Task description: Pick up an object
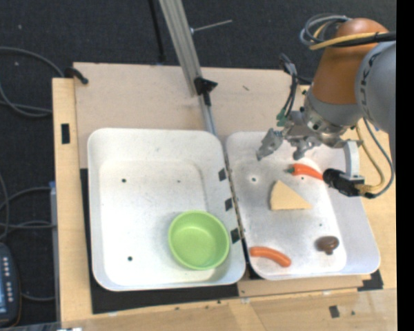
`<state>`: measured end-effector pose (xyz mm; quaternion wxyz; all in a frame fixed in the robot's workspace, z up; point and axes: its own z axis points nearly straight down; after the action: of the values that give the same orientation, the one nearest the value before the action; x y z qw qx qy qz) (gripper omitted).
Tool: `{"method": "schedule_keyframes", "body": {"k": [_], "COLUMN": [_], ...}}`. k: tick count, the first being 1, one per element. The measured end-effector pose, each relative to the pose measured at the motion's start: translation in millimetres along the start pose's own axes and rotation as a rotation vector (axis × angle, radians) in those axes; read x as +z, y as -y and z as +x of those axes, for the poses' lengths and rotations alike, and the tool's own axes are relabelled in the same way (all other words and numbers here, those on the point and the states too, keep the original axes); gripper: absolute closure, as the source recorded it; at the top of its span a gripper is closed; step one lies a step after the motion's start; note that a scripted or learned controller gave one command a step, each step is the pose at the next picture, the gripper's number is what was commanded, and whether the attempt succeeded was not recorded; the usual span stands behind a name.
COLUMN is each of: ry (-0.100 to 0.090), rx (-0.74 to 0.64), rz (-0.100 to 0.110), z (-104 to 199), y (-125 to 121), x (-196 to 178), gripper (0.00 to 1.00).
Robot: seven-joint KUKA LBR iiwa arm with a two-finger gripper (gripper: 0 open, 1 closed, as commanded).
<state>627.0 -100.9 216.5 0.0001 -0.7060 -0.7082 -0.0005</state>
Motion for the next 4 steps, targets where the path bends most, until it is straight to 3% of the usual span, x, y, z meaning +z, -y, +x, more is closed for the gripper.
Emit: {"method": "schedule_keyframes", "body": {"k": [1,3,4], "ry": [0.000,0.003,0.007], "rx": [0.000,0.005,0.005], "rz": [0.000,0.005,-0.011], "z": [0,-5,-7], "y": [0,10,7], "x": [0,92,111], "gripper": [0.00,0.00,0.00]}}
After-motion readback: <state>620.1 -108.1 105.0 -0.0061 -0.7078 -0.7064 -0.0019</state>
